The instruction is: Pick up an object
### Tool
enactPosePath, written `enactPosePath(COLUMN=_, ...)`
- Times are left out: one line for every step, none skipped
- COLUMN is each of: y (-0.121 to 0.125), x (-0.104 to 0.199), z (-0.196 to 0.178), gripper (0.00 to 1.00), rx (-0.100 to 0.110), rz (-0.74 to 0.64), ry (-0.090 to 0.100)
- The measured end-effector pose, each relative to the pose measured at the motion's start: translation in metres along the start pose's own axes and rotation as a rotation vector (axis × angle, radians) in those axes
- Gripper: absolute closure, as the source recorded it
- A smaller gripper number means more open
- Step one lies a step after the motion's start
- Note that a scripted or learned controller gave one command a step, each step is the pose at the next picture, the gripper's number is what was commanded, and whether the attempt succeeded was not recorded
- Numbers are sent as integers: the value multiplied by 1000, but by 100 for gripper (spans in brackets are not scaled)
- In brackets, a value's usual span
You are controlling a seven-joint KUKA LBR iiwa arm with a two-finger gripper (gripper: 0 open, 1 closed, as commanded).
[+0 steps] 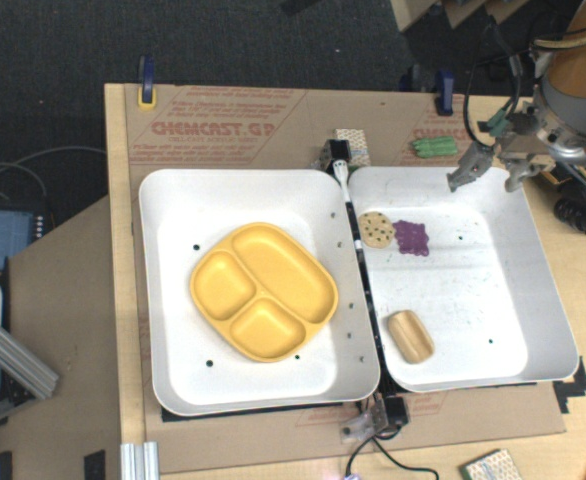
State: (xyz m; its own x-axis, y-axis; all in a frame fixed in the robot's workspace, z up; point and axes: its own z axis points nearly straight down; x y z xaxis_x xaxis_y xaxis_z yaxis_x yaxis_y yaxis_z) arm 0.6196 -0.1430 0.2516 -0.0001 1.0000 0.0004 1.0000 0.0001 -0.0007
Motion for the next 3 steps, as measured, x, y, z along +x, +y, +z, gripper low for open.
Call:
enactPosePath(y=-11, x=21, z=162, gripper=0, rx=16, rz=-2, ry=4)
enactPosePath(y=50, x=22, z=167, gripper=0, rx=-7, rz=-2, ry=-2)
enactPosePath(y=-17, x=-23, z=166, gripper=0, rx=4, rz=5, ry=0)
